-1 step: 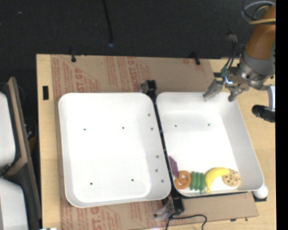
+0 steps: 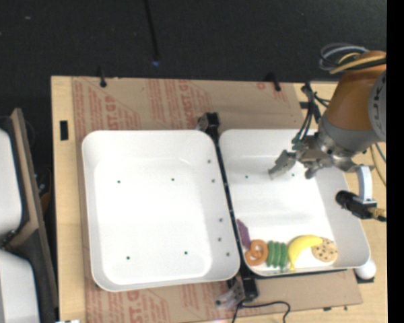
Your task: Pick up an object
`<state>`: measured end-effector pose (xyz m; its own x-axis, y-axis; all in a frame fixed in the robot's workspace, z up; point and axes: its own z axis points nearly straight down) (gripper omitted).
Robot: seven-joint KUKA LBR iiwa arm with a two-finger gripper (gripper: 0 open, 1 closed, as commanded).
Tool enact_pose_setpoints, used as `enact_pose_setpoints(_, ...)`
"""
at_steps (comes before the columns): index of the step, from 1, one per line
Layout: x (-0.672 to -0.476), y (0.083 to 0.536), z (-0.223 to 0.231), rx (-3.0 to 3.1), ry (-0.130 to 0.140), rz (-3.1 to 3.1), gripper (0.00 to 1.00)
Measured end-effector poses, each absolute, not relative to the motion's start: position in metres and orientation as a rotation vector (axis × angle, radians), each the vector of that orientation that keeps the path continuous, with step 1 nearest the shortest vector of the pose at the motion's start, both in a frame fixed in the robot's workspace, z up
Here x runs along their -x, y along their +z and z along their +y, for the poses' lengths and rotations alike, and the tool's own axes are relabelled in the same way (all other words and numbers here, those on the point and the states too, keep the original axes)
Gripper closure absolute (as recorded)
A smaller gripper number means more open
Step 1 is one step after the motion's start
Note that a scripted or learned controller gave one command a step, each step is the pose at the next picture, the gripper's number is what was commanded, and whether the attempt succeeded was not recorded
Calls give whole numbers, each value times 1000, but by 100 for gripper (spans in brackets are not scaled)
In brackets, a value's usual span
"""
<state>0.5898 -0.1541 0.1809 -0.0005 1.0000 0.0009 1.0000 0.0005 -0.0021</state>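
Along the near edge of the right bin (image 2: 269, 207) lie several small items in a row: a purple piece (image 2: 243, 232), an orange pretzel-like ring (image 2: 256, 252), a green ridged piece (image 2: 278, 254), a yellow banana (image 2: 303, 245) and a round cookie (image 2: 324, 251). My gripper (image 2: 295, 165) hangs over the far part of the right bin, well away from those items. Its two grey fingers are spread apart with nothing between them.
The left bin (image 2: 155, 207) sits beside the right one, with a black divider strip (image 2: 223, 180) between them. Both rest on a cardboard-covered bench (image 2: 141, 103). A black-and-white fitting (image 2: 358, 200) hangs by the right bin's right rim.
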Motion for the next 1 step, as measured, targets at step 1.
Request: enact_pose_setpoints(1, -532, 156, -153, 2223, 1, -2219, 0)
